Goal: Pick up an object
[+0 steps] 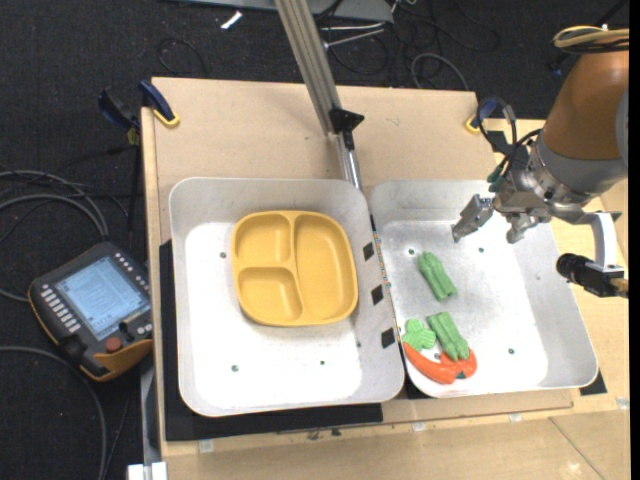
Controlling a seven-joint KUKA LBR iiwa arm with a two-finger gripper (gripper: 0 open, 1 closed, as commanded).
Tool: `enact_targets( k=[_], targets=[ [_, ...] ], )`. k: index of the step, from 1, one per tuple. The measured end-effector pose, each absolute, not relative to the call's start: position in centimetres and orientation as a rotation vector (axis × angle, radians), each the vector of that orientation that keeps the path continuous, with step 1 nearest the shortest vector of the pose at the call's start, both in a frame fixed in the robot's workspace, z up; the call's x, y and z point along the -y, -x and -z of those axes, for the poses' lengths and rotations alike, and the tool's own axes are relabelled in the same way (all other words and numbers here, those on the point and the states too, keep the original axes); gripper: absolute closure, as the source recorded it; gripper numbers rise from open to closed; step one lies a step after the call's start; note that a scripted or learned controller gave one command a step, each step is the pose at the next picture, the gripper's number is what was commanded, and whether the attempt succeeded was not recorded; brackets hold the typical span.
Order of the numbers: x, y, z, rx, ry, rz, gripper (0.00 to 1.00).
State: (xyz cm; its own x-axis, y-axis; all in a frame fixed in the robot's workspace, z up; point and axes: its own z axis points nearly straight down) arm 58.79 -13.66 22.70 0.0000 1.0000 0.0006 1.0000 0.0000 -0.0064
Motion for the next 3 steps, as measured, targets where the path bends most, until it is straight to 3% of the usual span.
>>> enact_targets(
  k=[2,3],
  targets=[
    [12.9,-57.8,-10.9,2.218,2.218,-0.005,0.00],
    [13.0,-58.0,-12.3,2.222,2.222,0.001,1.00]
  ],
)
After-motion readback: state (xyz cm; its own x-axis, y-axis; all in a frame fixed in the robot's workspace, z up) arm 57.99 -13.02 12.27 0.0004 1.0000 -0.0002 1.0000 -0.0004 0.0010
